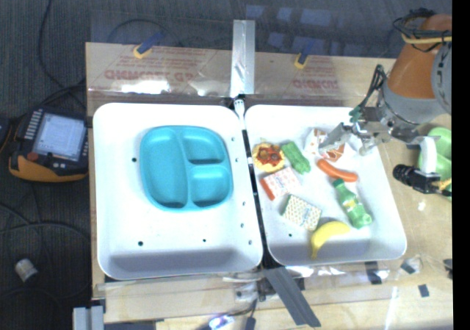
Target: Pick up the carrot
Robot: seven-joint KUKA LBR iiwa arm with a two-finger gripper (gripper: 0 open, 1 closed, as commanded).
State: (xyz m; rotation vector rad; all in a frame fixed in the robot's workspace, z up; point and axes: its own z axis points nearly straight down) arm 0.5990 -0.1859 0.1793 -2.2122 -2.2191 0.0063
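I'm in the approach step: hand [352, 132], prongs spread with nothing between them, sits just above the carrot [337, 170] in the right bin [389, 237]; next I descend and clamp.

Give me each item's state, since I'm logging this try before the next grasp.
carrot: lying flat in the right bin, free of the tool
tool: above the right bin's far edge, holding nothing
banana: lying near the bin's front wall
green bottle: on its side
blue tray: upright in the left bin, nothing in it
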